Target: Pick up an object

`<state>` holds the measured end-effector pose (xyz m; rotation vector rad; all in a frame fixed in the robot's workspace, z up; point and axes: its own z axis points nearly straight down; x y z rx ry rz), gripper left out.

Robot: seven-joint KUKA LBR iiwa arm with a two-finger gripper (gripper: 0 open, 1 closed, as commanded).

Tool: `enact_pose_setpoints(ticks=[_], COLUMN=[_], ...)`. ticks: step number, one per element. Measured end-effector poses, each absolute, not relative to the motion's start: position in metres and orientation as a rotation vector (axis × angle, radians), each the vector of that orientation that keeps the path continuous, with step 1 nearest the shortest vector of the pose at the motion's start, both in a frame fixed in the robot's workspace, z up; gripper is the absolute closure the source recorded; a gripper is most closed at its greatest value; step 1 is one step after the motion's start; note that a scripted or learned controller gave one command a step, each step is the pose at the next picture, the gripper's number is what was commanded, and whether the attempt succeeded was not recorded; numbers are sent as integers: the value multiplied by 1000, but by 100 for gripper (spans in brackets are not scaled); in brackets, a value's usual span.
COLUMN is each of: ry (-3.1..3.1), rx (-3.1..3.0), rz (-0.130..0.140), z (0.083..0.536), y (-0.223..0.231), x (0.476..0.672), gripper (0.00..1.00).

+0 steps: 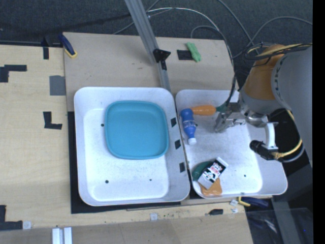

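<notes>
Right white bin point(254, 182), tool point(221, 124) fingers apart, orange carrot point(204, 110) just beside, untouched

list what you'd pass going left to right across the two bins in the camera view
teal plate in the left bin → blue bottle → orange carrot-shaped toy → gripper over the right bin

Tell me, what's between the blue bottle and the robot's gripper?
In the camera view, an orange carrot-like toy lies between the blue bottle and the gripper, near the bin's far wall.
</notes>
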<state>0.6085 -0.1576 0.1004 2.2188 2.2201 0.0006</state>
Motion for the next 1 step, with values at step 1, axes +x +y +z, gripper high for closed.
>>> enact_pose_setpoints(ticks=[1], ry=[2220], rx=[2218], rz=[4], z=[162], y=[-153], x=[611], gripper=[100])
